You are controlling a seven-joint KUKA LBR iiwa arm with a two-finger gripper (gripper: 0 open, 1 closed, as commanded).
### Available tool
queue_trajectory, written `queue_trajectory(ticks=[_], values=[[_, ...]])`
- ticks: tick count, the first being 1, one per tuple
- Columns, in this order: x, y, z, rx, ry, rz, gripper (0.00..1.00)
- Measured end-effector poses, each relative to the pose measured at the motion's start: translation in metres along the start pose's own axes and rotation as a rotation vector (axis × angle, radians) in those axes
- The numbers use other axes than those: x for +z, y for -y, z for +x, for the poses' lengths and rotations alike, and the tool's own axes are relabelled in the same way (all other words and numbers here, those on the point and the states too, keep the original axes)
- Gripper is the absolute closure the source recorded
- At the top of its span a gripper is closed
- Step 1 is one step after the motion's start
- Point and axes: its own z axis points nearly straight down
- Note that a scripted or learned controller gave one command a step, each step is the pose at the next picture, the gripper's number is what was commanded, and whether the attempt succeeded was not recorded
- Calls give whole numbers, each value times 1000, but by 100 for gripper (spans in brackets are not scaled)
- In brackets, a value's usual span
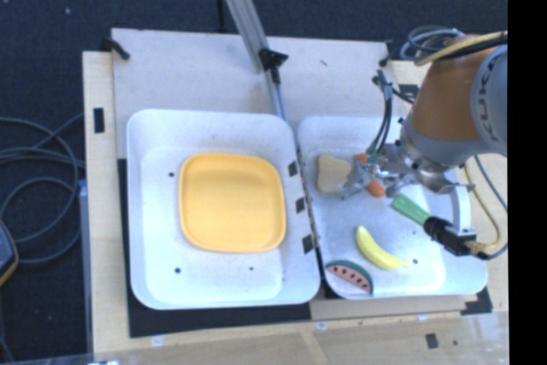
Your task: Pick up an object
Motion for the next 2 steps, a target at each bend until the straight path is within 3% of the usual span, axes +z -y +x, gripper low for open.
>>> queue_trajectory(ticks=[1, 2], values=[[61, 0, 5, 0, 0, 1, 0], [48, -2, 4, 1, -1, -5, 100]])
